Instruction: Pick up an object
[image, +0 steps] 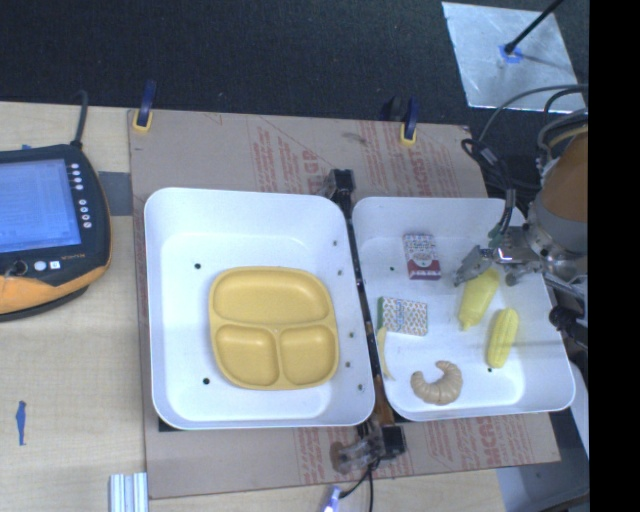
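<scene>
My gripper (490, 272) hangs over the upper right of the right bin (455, 215), open, its two fingers spread apart with nothing between them. Just below its fingertips lies a yellow corn cob (477, 299), tilted. A second corn cob (502, 337) lies to the lower right of the first. A red and white small carton (421, 255) sits to the gripper's left. A green and white packet (404, 315) lies below the carton. A tan croissant (438, 383) rests near the bin's front edge.
The left bin (170, 300) holds a yellow divided plate (272, 327). A thin yellow piece (381, 352) lies along the right bin's left wall. A tablet controller (45, 225) sits on the bench at far left. Cables and clamps line the back edge.
</scene>
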